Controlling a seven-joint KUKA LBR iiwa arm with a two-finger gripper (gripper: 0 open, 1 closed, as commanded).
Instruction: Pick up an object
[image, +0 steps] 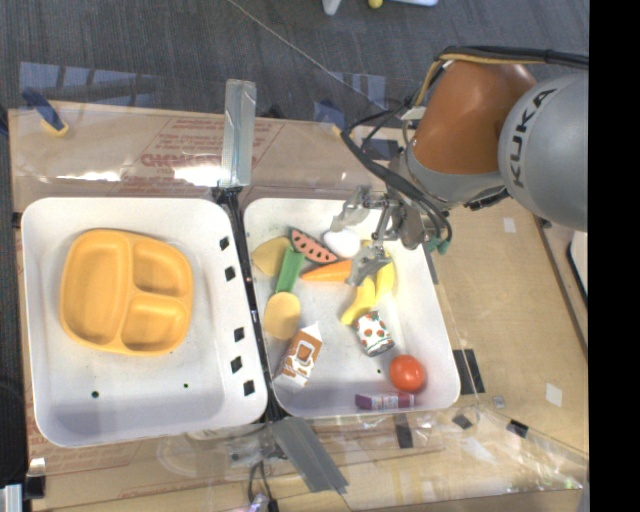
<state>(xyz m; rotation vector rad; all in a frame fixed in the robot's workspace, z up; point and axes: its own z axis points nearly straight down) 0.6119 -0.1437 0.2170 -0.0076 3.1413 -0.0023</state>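
the big grey arm (540, 130) hangs over the right bin (440, 330). its fingers (372, 262) sit just above the yellow banana (368, 292); i cannot tell if they grip. the banana looks light, hard, smooth; grab its middle.

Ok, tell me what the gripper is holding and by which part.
Cannot be told. The gripper hangs just above the banana in the right bin, but no object shows between its fingers.

Grey arm (545, 140), orange band, black cables
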